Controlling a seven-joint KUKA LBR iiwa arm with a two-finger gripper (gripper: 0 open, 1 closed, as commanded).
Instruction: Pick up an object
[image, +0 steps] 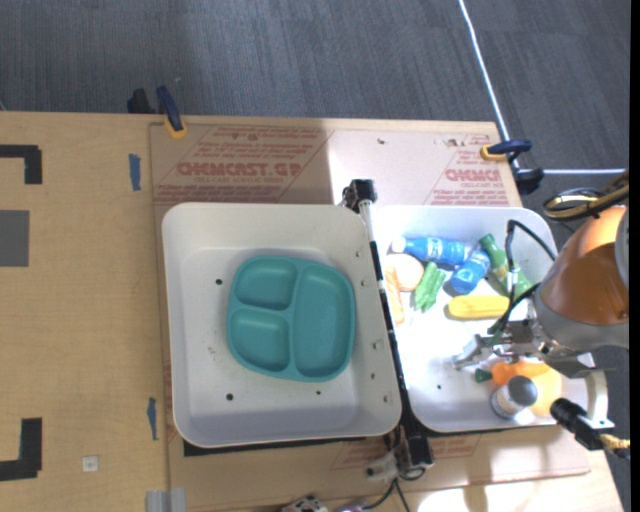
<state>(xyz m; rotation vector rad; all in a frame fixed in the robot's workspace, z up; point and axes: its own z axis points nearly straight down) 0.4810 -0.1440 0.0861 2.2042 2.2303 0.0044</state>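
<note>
The right bin (430, 395) holds several toys. A blue bottle (438, 248) lies at the back, with a smaller blue piece (468, 273) beside it. A green vegetable (429, 286) and a peach-coloured piece (404, 272) lie left of them, and a yellow banana (478, 306) sits in the middle. An orange toy with a grey round end (520, 390) rests at the front right. My gripper (482, 354) is low in this bin, just in front of the banana and right above the orange toy's left edge. Nothing visibly sits in it.
The left bin (190, 300) carries a teal divided plate (292, 315). A black ridge (380, 290) separates the two bins. A dark cable (530, 232) loops over the right bin's back corner, beside a green piece (491, 250). My arm's orange band (598, 280) overhangs the right rim.
</note>
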